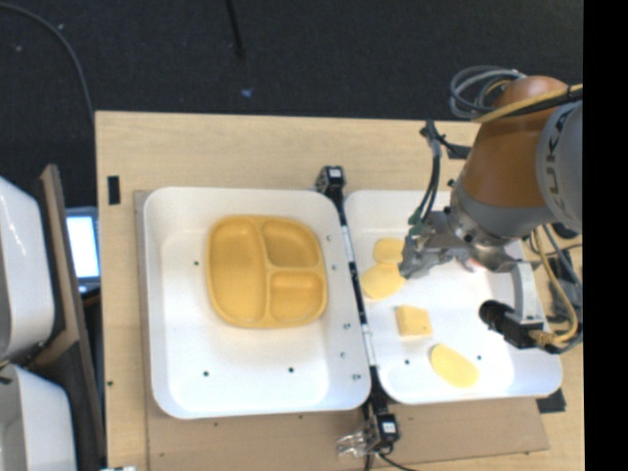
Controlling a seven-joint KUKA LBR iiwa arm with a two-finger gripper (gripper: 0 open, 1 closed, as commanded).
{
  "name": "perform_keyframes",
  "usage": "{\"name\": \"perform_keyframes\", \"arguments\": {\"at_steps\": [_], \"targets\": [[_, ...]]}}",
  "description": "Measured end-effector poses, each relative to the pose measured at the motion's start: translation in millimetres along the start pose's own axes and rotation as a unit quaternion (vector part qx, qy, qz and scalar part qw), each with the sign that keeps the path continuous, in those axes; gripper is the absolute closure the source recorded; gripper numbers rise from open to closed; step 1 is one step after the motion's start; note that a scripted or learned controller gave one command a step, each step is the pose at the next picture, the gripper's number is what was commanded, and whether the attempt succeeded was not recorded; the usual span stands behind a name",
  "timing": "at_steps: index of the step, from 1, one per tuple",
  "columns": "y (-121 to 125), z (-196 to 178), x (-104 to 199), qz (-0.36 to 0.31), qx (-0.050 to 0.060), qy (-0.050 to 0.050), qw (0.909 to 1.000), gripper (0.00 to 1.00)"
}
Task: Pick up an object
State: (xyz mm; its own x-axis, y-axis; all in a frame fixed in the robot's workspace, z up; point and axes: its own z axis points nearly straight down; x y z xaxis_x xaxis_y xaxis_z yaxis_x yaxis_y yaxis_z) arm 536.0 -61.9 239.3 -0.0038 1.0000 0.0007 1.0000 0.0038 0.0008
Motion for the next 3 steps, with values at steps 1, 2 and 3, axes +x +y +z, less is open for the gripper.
{"name": "perform_keyframes", "arguments": {"at_steps": [1,2,3], "targets": [[-1.0,-6.0,44.0,0.000,0.000,0.000,1.0000,1.00],[-0.6,-14.8,98.5,-0.001,0.000,0.000,1.0000,1.00],[-5.1,-2.0,150.7,0.000,0.001,0.000,1.0000,1.00]]}}
